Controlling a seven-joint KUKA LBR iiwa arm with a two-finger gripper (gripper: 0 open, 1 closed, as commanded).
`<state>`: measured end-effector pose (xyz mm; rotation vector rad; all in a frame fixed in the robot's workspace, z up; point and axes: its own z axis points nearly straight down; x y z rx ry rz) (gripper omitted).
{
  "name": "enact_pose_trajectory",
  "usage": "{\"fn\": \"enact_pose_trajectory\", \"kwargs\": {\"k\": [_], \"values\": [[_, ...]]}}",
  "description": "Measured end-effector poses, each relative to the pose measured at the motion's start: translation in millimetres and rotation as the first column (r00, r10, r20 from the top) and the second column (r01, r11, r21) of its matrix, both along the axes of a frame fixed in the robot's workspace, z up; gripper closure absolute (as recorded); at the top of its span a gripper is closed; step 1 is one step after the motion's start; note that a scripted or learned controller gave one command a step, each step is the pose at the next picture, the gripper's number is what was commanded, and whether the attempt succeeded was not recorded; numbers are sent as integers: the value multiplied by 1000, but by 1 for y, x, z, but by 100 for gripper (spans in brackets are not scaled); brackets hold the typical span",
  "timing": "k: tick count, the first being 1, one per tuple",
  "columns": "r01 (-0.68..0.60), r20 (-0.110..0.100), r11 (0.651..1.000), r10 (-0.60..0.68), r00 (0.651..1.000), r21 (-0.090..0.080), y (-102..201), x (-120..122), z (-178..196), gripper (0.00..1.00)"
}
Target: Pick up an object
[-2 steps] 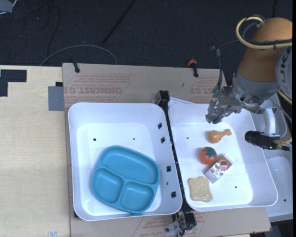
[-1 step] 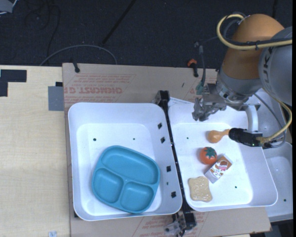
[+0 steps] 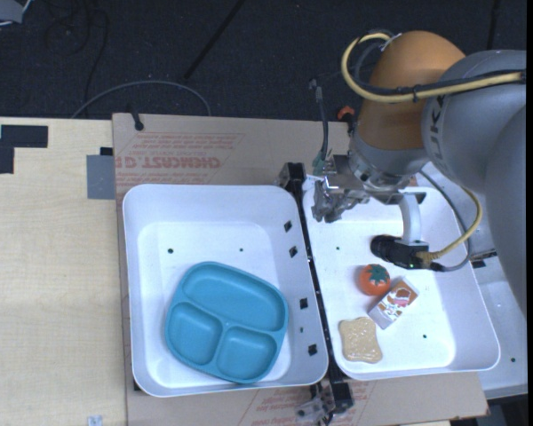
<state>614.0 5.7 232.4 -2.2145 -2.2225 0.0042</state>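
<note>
Objects for the pick sat in your right bin (image 3: pixel 480 344): orange round fruit-like toy (image 3: pixel 373 279), small printed packet (image 3: pixel 393 303) just beside it, tan flat piece (image 3: pixel 361 340) nearer the front edge. Left bin (image 3: pixel 147 229) held a blue divided plate (image 3: pixel 225 321). Jaws (image 3: pixel 334 199) hung over the right bin's far-left corner, well apart from all three items. Nothing was visible between them; you couldn't tell open or closed from this angle. Both bins sat on cardboard on the table (image 3: pixel 44 282).

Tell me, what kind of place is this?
Probably a robot lab. A grey arm with an orange band reaches over two shallow white bins on a bench, with black cables behind.
</note>
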Motion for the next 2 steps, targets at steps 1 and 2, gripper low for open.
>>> {"fn": "enact_pose_trajectory", "kwargs": {"k": [1, 2], "values": [[-1, 4, 1000, 1, 1000, 0, 53, 19, 3, 100], [0, 2, 1000, 0, 1000, -1, 100, 18, 4, 100]]}}
